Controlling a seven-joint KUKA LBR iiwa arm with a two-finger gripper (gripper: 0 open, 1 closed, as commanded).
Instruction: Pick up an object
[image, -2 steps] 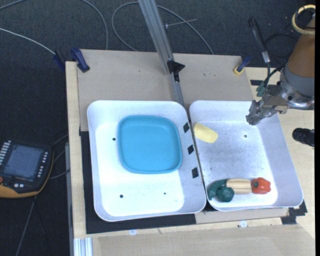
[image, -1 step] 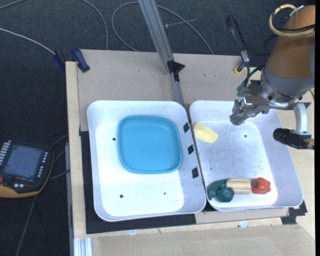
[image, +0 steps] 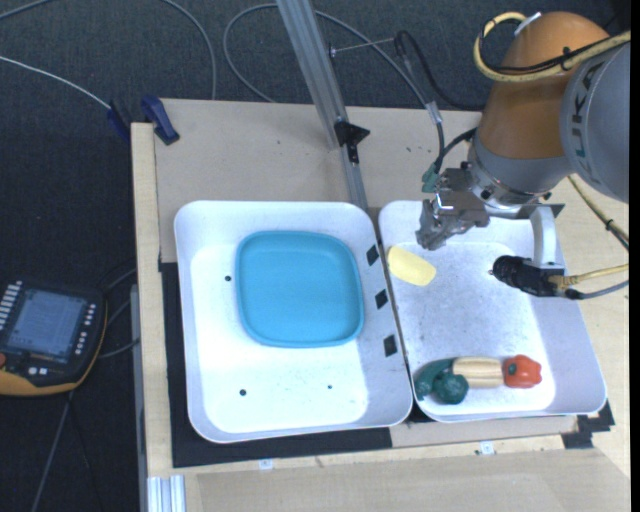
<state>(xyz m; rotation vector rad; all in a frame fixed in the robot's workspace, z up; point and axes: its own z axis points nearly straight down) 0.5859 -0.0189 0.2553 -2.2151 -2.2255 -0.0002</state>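
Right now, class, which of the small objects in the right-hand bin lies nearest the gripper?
The pale yellow rounded piece, just left of and below the gripper; the green, tan and red pieces lie at the bin's near edge.

Partial dark lettering, approx "UK", is showing on the grey arm (image: 608, 110) at far right, cut off by frame edge; nothing else is reading legibly
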